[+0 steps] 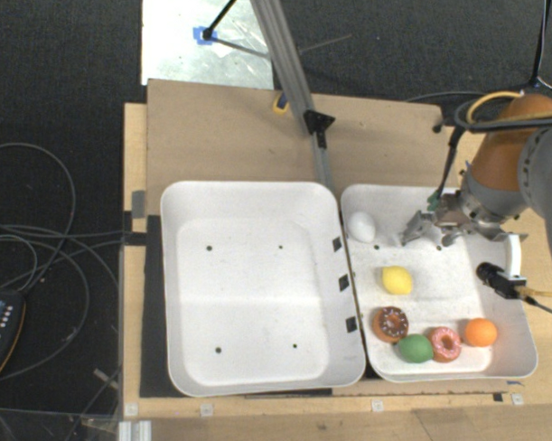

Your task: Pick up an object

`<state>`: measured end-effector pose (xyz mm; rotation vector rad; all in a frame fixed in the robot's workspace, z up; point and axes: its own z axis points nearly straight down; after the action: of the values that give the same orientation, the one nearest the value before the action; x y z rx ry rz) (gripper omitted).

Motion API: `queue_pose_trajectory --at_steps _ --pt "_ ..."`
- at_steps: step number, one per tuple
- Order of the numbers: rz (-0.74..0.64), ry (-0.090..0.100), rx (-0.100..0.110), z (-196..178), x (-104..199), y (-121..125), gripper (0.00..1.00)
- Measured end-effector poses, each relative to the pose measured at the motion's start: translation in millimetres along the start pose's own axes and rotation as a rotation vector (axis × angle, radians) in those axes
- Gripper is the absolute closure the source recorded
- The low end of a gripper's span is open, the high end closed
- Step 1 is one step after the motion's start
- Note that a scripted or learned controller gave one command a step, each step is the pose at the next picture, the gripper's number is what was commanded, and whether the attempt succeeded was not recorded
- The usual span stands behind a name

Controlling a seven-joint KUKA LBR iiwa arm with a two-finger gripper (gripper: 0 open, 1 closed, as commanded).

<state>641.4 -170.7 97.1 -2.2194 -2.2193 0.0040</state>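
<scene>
Tabletop (225, 136), brown, bearing two shallow white bins side by side. Left bin (181, 212): bare white floor with four small dark dots. Right bin (515, 359): six items. White egg (362, 228) at the far left corner, near the wall shared with the left bin. Lemon (397, 281) near the middle, apart from the egg. Along the near edge, a row: chocolate donut (391, 324) with sprinkles; green ball (415, 347) just beside it; pink donut (445, 343) touching the green ball; orange (480, 332) just beside the pink donut. Arm (518, 151), grey with an orange band, reaching in from the right over the far part of the right bin. Gripper (431, 231): pointed down above the bin floor between the egg and the right wall, its two fingers spread apart with nothing between them; well apart from the row of items, nearer the egg and lemon. Black clips (343, 283) along the seam between bins. A metal pole (291, 62) slants across the far tabletop
</scene>
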Motion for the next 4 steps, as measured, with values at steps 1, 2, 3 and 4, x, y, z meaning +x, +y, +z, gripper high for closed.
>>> queue_pose_trajectory --at_steps 1,2,3,4 --pt "0.000 -0.001 -0.008 -14.4 -0.2 2.0 1.00" --pt "-0.003 -0.002 -0.011 -58.9 0.4 6.4 1.00" --pt "-0.005 -0.003 -0.013 -112.4 0.0 8.3 1.00" --pt "-0.011 0.002 -0.007 -117.3 63.8 12.5 1.00"
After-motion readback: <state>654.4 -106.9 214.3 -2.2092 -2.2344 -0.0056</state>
